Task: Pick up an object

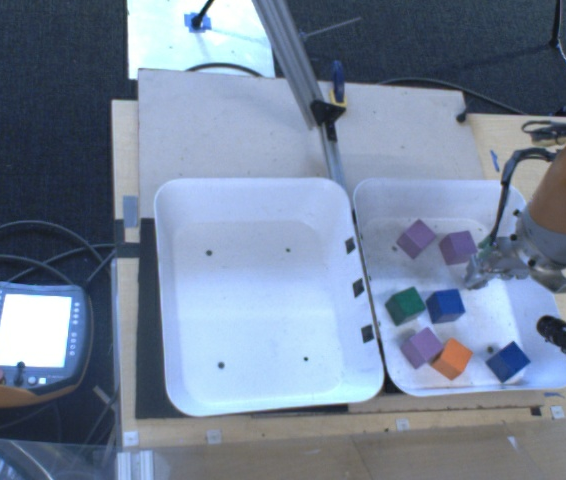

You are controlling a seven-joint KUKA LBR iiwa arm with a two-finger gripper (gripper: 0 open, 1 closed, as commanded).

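Several small blocks lie in the right bin: two purple ones at the back, a green one and a blue one in the middle. A third purple block, an orange one and another blue one sit near the front. My gripper reaches in from the right and hangs low, just right of and below the back purple block. It is above and right of the middle blue block. I see nothing held in it.
The left bin stands beside the right one, sharing a raised divider. A slanted metal pole crosses the back of the bench. A teach pendant lies off the bench at far left.
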